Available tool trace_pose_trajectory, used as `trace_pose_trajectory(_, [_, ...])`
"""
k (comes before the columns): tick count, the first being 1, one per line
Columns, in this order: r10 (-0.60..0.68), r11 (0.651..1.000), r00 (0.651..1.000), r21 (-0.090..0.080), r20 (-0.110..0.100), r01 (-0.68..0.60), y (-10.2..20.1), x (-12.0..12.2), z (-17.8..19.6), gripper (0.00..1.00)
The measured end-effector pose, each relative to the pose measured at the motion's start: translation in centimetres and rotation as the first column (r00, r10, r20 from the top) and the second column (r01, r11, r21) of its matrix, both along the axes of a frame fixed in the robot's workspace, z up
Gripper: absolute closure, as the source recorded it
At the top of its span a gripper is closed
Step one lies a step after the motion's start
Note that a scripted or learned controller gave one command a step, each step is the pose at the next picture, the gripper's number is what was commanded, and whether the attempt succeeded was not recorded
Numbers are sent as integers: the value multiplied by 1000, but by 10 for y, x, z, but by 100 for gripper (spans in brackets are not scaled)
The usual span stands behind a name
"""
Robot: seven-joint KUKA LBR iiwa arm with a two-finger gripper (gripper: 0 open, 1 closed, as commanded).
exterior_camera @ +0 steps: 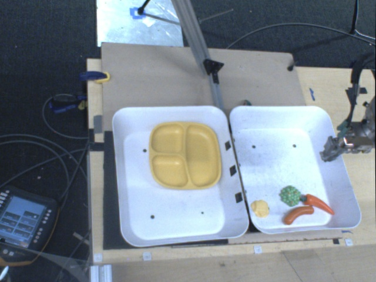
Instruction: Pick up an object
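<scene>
In the right bin [276,122], near its front right corner, lie a green broccoli-like piece [289,195], an orange carrot [318,202], a reddish-orange sausage [298,214] and a small yellow lump [259,208]. My gripper [330,149] is at the right rim of that bin, well behind and to the right of these objects. Nothing shows between its fingers.
The left bin [132,216] holds a yellow divided plate [184,155]. A metal pole [200,40] slants across the back of the bench. Cables and a pendant [20,219] lie on the floor at the left.
</scene>
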State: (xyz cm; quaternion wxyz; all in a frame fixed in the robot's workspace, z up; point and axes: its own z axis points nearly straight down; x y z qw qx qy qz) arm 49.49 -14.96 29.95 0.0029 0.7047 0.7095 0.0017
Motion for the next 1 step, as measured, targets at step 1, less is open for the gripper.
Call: trace_pose_trajectory(1, [4, 1000, 1000, 2, -3, -4, 50, 18, -2, 100])
